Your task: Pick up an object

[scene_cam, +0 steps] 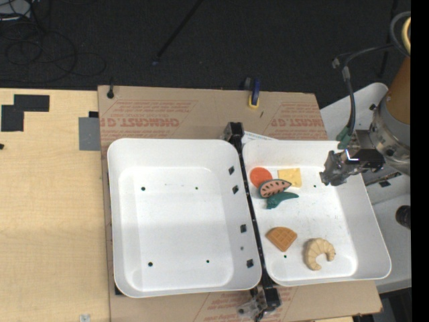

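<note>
- The right bin (362,247) is holding five small things, all of them lying loose on its floor.
- A croissant (318,253) is lying near the bin's front edge, its long axis running roughly from upper left to lower right, with its curved ends pointing toward the right.
- A tan waffle piece (282,238) is sitting just left of the croissant, apart from it, its pointed end facing the front.
- A melon slice (275,188) is lying further back with its long axis running left to right, tilted up slightly at the right end; it is touching a teal scrap (278,199) beneath it.
- An orange round piece (261,176) is sitting just beside the slice's left end, near the divider (244,200) between the bins.
- A yellow square (290,177) is lying flat just beside the slice's right end.
- The arm (395,113) is reaching in from the right, its wrist hanging over the right bin's back right corner.
- The gripper (333,173) is hovering over the bin's back right part, pointing down and to the left, well apart from the croissant and near the yellow square.
- It is carrying nothing; I cannot tell how far its jaws are parted.
- The left bin (117,213) is sitting beside the right one on cardboard (167,116).
</note>
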`<act>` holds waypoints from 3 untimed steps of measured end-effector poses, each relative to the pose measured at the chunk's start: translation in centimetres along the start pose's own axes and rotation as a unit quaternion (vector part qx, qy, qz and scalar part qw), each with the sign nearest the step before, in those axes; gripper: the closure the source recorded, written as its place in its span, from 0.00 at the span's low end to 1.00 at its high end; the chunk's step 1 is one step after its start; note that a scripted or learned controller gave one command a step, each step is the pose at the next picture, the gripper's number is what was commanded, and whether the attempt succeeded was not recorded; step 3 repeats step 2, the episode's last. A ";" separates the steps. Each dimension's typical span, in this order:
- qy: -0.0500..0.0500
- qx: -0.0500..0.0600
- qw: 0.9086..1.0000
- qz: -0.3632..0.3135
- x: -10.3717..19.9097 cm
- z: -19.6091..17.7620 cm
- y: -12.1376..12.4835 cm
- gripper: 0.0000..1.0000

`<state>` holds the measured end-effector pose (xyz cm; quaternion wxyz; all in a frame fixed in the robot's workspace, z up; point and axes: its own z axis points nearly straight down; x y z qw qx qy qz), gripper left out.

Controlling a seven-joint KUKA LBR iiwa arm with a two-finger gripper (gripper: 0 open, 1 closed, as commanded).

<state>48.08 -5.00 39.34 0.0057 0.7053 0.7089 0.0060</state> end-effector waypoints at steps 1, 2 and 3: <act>0.000 0.007 1.000 -0.001 6.6 -4.3 0.4 1.00; 0.000 0.009 1.000 0.000 11.8 -5.7 -0.4 1.00; 0.000 0.009 1.000 0.000 11.8 -5.7 -0.4 1.00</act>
